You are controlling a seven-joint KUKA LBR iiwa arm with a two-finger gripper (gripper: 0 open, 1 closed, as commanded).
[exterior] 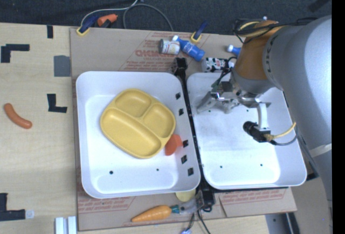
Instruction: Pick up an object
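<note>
Robot gripper (pixel 207 102) hangs low in the right bin (pixel 242 171), fingers spread and gripping nothing. Candidate objects, a yellow divided plate (pixel 137 122) and small orange piece (pixel 172 144), lie in the left bin (pixel 91 173). Picking seems unstarted; next, crossing leftward over the divider.

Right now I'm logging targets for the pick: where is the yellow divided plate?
The yellow divided plate lies in the left bin, roughly central, with a small orange piece touching its lower right edge near the bins' divider.

The yellow plate (pixel 138 122) partly hides a small orange object (pixel 173 145).
</note>
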